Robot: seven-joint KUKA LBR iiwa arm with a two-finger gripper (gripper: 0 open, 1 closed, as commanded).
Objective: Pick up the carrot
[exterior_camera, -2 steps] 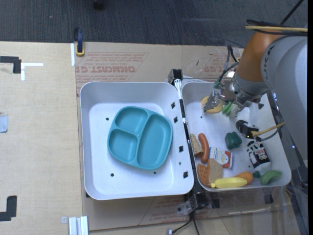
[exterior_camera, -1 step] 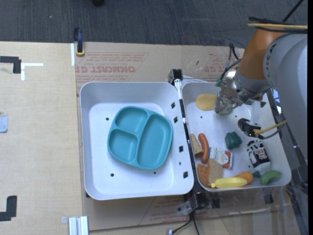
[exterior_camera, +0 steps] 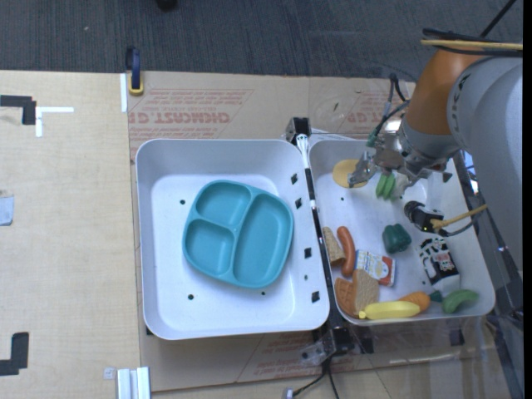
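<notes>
The arm (exterior_camera: 465, 90) reaches in from the right and hangs over the far end of the right bin (exterior_camera: 480, 283), its claw (exterior_camera: 371, 166) low above the yellow disc (exterior_camera: 344, 173), with a green piece (exterior_camera: 386, 185) just beside it. Whether the claw is apart or together cannot be told from this slant, and nothing can be made out between its tips. The carrot (exterior_camera: 420, 300) sits well apart from it, down at the near end of the same bin, its orange tip poking out behind the banana (exterior_camera: 389, 310) and close to a green pod (exterior_camera: 459, 299). That crowding likely makes a clean grasp awkward. The sausage (exterior_camera: 347, 245) and bread (exterior_camera: 357, 292) lie along the bin's left wall. The left bin (exterior_camera: 158, 248) carries the teal plate (exterior_camera: 238, 233), probably a drop spot. The pick looks not yet begun.
</notes>
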